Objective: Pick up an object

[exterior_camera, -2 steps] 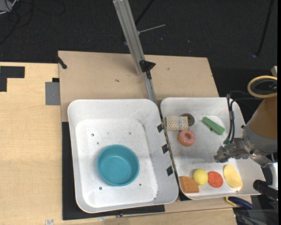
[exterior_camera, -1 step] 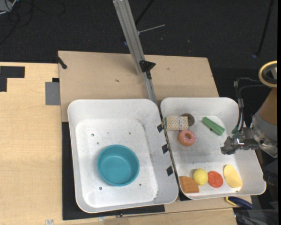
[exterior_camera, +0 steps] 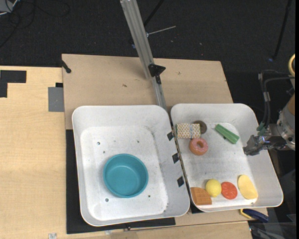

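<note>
No readable writing or labels anywhere. Gripper (exterior_camera: pixel 252 147) sits dark and blurred at the right rim of the right bin (exterior_camera: pixel 259 128), nothing visibly pinched; cannot tell its state. Right bin is shallow white plastic and holds: a green flat block (exterior_camera: pixel 226 133) near the back, a checkered beige-and-white block (exterior_camera: pixel 188 130) touching a dark round thing (exterior_camera: pixel 201 127) behind it, and a pink ring-shaped donut (exterior_camera: pixel 198 146) just in front. Along the front wall: orange waffle-textured square (exterior_camera: pixel 201 196), glossy yellow lemon (exterior_camera: pixel 213 187), red-orange round piece (exterior_camera: pixel 228 190), pale yellow oval (exterior_camera: pixel 247 186), packed side by side. Left bin (exterior_camera: pixel 89 128), speckled white, holds a smooth teal bowl (exterior_camera: pixel 125 175), upright. Bench (exterior_camera: pixel 25 158) is light wood; a metal rail (exterior_camera: pixel 139 39) slants behind.
</note>
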### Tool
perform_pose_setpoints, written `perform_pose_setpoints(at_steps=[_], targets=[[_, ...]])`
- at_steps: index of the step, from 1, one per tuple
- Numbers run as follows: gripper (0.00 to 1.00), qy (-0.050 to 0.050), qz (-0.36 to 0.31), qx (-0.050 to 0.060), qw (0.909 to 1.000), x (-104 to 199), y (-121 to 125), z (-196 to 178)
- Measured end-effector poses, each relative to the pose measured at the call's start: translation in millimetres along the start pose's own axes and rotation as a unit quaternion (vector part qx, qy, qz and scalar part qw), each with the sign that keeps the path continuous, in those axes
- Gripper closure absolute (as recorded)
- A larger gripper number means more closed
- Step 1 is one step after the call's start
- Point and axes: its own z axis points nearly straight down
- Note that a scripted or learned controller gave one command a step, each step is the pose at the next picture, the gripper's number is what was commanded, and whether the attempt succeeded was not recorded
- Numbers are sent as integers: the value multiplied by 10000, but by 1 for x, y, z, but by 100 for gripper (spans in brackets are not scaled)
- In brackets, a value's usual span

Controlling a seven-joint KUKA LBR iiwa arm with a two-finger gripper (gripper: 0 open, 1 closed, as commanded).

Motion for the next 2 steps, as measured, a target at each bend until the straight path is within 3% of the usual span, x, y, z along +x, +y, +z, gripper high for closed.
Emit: perform_pose_setpoints(at_steps=[2], targets=[[100, 10, -18, 20, 10000, 90, 44, 6]])
